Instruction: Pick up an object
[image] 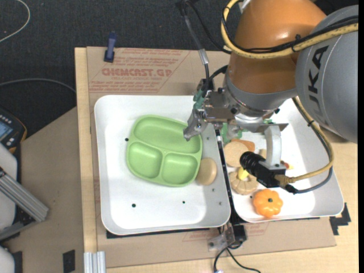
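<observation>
Step in hand: approach, no grasp yet. The gripper (193, 131) hangs low over the left bin (114, 209), close to its right wall and just above the upper right rim of the green 3-compartment plate (162, 149). I cannot tell whether the claw is open or closed; the arm's bulk hides most of it from this angle, and nothing shows as held in it. No target is named, so the likely pick is whatever lies nearest. That is the plate, which sits flat toward the middle and right of the left bin. A tan egg-shaped piece (207, 171) touches the plate's lower right edge, right against the bin's right wall. The right bin (318, 209) holds a small orange pumpkin toy (267, 202) near its front edge and a few pale food-like pieces (236, 149) by its left wall, partly hidden under the wrist. Next move, as a judgement: drop the last bit onto the plate rim with the claw straddling it, close, then lift straight up. The rim is thin and smooth, so it may slip out. The wall between the 2 bins also leaves little room on that side.
</observation>
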{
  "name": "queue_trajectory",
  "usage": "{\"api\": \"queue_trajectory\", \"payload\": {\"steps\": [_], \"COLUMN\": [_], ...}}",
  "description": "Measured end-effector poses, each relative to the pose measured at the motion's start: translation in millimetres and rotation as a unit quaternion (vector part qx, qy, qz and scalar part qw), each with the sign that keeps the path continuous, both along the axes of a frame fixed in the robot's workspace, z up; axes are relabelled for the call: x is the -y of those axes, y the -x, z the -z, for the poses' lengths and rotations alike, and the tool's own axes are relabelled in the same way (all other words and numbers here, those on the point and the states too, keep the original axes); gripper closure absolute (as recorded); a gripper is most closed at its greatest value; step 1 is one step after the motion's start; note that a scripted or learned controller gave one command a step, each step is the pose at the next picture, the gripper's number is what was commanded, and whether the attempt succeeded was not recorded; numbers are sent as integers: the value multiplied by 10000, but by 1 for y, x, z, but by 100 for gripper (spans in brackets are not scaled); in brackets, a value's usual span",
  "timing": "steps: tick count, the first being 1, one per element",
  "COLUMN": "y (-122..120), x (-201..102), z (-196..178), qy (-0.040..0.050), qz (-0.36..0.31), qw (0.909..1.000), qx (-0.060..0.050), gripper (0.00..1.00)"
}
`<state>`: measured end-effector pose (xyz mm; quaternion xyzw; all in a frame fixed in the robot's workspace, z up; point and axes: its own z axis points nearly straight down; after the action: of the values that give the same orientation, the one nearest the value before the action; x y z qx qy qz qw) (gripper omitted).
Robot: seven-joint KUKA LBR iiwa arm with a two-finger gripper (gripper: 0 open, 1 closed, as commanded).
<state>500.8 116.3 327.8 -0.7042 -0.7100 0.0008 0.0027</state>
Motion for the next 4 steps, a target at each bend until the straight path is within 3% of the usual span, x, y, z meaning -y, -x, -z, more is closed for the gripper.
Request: {"api": "queue_trajectory", "payload": {"steps": [1, 2, 3, 4], "y": [-2, 23, 24, 22], "x": [4, -34, -19, -20], "z": [-11, 4, 132, 114], "qy": [13, 11, 36, 8], "qz": [31, 20, 58, 51], "qw": [10000, 10000, 10000, 10000], "qx": [24, 1, -48, 24], "gripper": [100, 100, 100, 100]}}
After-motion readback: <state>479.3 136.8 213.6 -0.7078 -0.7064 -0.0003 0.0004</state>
